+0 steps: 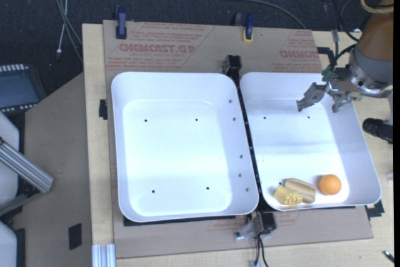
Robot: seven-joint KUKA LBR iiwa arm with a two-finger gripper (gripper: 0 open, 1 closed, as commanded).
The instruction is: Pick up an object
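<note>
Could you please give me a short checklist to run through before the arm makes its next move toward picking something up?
1. Objects available in the right bin: ok. An orange ball, a tan oblong piece and a yellow corn-like piece lie near its front edge.
2. Gripper free of any load: ok. Its fingers are spread with nothing between them.
3. Gripper above a target: not ok. It hangs over the bin's far part, away from the three objects.
4. Ball clear of its neighbours: ok. A gap separates it from the tan piece.
5. Tan and yellow pieces apart: not ok. They lie against each other.
6. Gripper height above the bin floor: cannot tell.
</note>
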